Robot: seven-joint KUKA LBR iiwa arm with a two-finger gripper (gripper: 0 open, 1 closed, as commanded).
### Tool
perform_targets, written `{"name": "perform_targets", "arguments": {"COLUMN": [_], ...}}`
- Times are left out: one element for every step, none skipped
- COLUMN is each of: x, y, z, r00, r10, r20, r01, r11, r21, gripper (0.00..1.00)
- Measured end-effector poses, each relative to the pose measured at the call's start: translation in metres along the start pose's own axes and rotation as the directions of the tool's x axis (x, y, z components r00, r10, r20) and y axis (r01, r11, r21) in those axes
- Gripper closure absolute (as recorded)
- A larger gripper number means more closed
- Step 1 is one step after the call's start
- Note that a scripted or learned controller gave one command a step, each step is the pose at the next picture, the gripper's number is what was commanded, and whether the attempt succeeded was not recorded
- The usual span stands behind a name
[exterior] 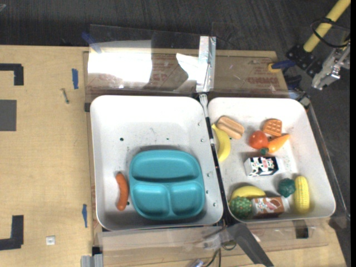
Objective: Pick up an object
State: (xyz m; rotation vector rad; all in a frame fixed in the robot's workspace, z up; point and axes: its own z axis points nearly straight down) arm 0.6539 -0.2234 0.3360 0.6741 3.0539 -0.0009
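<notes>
1. The worktop (39,166) is light brown board, and it carries two white bins side by side, which touch along their inner walls.
2. The left bin (111,121) lies near the middle of the worktop. The right bin (317,149) reaches to the right edge of the worktop.
3. A teal tray (166,183) with three compartments lies in the front half of the left bin, close to the front wall.
4. An orange sausage (121,191) lies just beside the left side of the tray, near the front left corner of that bin.
5. In the right bin, a hot dog (230,127) lies at the back left, and a banana (222,143) lies along the left wall just under it.
6. A waffle (272,127), a tomato (258,139) and a carrot (277,143) are close together at the back middle.
7. A black and white carton (261,166) lies in the middle of the right bin.
8. Along the front wall there are a lemon (248,192), a broccoli (240,206), a bottle (269,205), a green piece (286,187) and a corn cob (301,193).
9. The pincer (328,74) is beyond the back right corner of the right bin, well apart from all objects. I cannot tell if it is apart or together.
</notes>
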Motion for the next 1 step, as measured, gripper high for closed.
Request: {"name": "perform_targets", "arguments": {"x": [0.0024], "y": [0.0002], "z": [0.0362], "r00": [1.0], "r10": [-0.017], "r20": [-0.012], "r01": [0.017], "r11": [1.0], "r21": [0.002], "gripper": [1.0]}}
